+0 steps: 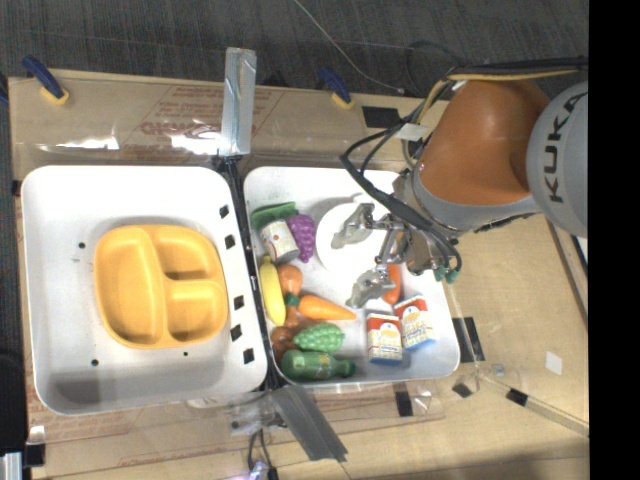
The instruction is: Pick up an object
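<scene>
My gripper (pixel 360 258) hangs over the middle of the right bin (pixel 440 363), open, with bare bin floor between its two metal fingers (pixel 352 228). Along the bin's left side lie a green item (pixel 272 213), a small can (pixel 275 240), purple grapes (pixel 302 236), a banana (pixel 270 293) and a carrot (pixel 322 308). Below those are a green bumpy piece (pixel 318 338) and a cucumber (pixel 315 366). Two small cartons (pixel 398 330) stand at the front right. A small orange-red piece (pixel 393 280) lies right beside the lower finger, partly hidden by it.
A yellow divided tray (pixel 160 283) sits in the left bin (pixel 50 368). A ridge (pixel 240 258) separates the two bins. The arm's orange band (pixel 480 148) and black cables (pixel 375 158) overhang the right bin's back right corner.
</scene>
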